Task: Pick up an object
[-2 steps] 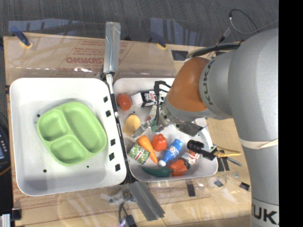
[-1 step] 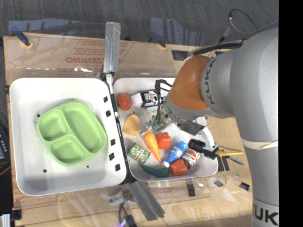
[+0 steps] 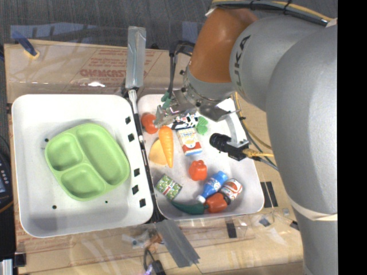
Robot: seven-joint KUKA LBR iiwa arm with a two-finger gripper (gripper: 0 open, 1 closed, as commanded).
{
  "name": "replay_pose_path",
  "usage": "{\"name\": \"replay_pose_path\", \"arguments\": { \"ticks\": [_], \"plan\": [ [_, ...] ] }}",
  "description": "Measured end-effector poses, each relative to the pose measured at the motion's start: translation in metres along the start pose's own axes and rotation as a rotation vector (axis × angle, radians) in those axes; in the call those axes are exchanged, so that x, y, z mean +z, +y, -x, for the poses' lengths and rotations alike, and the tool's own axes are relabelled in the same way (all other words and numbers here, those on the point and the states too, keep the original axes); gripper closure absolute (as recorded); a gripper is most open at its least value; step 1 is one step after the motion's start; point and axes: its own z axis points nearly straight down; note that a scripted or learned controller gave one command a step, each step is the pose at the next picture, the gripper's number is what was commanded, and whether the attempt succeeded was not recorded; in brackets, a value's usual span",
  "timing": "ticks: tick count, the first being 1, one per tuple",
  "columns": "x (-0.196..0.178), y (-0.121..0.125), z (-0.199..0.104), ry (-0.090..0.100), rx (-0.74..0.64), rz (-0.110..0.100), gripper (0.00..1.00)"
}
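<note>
Orange toy carrot (image 3: 166, 145) lies just below the gripper (image 3: 170, 110) in the right bin (image 3: 252, 202), a red tomato (image 3: 148, 122) beside it; whether the gripper is open, I cannot tell.

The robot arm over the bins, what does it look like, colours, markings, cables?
A bulky grey arm with a glossy orange band above the wrist and dark "KUKA" lettering beside it. Thin cables run over the top. Its small metal hand has greenish parts.

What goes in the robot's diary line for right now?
gripper: over right bin, far end | nearest: carrot | green tray: left bin
</note>
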Motion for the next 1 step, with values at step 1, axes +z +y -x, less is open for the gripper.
{"name": "replay_pose_path", "arguments": {
  "ticks": [1],
  "plan": [
    [0.0173, -0.0666, 0.0671, 0.001, 0.029, -0.004, 1.00]
  ]
}}
